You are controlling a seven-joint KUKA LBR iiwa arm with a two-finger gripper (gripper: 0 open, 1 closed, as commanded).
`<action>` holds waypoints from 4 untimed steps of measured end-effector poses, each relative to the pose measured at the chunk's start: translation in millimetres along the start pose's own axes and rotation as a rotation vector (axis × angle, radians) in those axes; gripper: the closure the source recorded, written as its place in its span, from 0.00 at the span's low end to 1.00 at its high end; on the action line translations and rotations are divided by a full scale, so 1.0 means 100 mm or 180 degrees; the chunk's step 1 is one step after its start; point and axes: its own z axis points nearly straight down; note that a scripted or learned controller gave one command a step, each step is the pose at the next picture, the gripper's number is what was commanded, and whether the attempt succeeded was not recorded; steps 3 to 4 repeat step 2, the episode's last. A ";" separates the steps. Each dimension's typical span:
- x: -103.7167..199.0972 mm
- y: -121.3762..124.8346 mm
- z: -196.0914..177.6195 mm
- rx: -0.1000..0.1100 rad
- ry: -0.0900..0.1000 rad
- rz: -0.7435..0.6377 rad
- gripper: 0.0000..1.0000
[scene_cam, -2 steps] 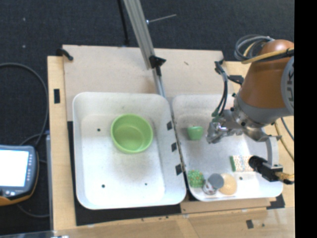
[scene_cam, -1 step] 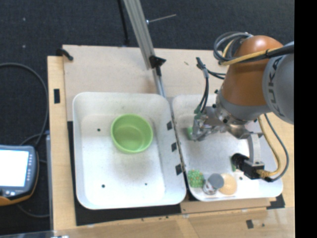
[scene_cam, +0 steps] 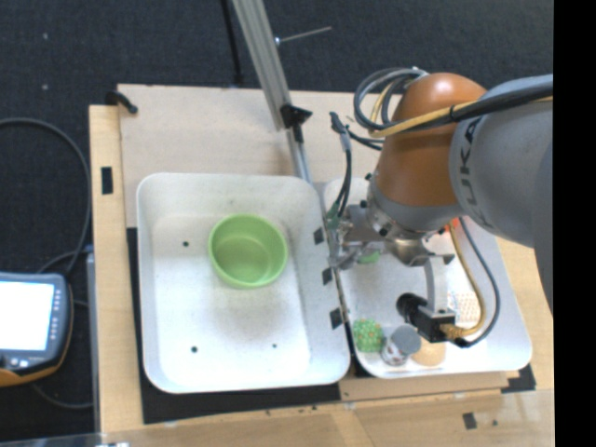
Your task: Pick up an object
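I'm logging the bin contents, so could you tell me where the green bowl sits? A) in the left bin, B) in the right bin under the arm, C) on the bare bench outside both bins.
A: the green bowl stands upright in the left bin, apart from the arm.

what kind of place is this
Probably a robotics lab bench: a KUKA arm reaches over two white bins, a handheld control pendant sits beside it, and cables trail over dark carpet.

I count two white bins [scene_cam: 168, 250], one green bowl [scene_cam: 247, 250], and three small objects [scene_cam: 402, 341] below me.
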 end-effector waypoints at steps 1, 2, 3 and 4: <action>0.54 -0.04 0.01 -0.0003 0.0004 -0.0006 1.00; 0.51 -0.04 0.01 -0.0004 0.0000 0.0011 0.00; 0.51 -0.04 0.01 -0.0004 0.0000 0.0011 0.00; 0.51 -0.04 0.01 -0.0004 0.0000 0.0011 0.00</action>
